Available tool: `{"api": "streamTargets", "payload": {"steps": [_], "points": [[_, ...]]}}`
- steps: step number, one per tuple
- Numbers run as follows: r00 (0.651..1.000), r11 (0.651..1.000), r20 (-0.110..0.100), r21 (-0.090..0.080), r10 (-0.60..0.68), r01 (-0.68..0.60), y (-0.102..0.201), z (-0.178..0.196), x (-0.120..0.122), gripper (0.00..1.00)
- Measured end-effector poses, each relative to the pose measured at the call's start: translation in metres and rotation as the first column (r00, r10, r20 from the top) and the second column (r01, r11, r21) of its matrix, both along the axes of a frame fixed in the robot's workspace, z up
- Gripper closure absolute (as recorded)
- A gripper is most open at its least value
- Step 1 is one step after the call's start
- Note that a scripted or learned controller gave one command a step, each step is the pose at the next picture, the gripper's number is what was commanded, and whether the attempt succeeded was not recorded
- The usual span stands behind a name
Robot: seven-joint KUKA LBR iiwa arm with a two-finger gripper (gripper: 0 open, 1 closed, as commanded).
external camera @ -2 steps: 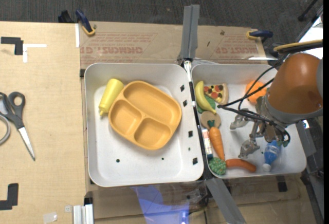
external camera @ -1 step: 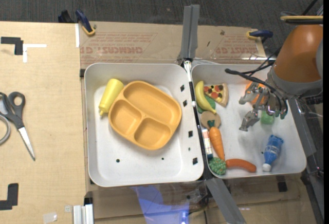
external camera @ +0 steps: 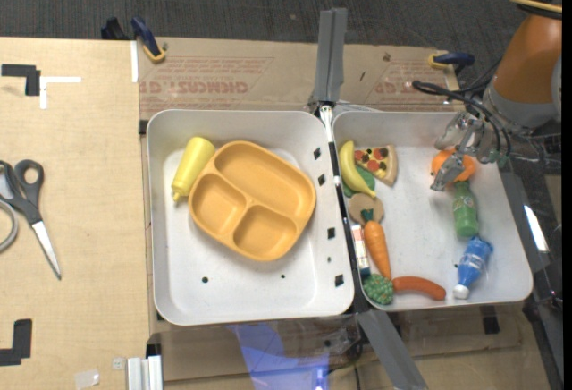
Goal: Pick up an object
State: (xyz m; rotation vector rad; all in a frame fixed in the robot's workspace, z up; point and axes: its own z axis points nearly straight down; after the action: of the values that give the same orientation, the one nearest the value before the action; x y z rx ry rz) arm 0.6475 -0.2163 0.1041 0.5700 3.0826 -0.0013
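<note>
1. Gripper (external camera: 451, 166) is hanging over the right bin (external camera: 420, 227), at an orange object (external camera: 453, 166) by the far right wall; I cannot tell whether it is gripping.
2. Advice: it is best lowering straight onto the orange object, keeping off the green bottle (external camera: 465, 214) just beside it.
3. Right bin is also holding a banana (external camera: 350, 172), pizza slice (external camera: 377, 162), carrot (external camera: 376, 247), sausage (external camera: 418, 287) and blue bottle (external camera: 471, 265).
4. Left bin (external camera: 179, 290) is holding a yellow divided plate (external camera: 252, 199) and yellow bottle (external camera: 191, 166).

The arm (external camera: 527, 66) reaches in from the right, gripper (external camera: 454, 163) pointing downward.
</note>
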Motion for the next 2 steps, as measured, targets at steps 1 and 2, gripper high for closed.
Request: {"api": "streamTargets", "payload": {"steps": [1, 2], "points": [[0.998, 0.998, 0.001, 0.001, -0.069, 0.069, 0.009, -0.009, 0.001, 0.00], [0.996, 0.996, 0.003, 0.000, -0.089, 0.089, -0.005, -0.008, 0.006, 0.00]]}}
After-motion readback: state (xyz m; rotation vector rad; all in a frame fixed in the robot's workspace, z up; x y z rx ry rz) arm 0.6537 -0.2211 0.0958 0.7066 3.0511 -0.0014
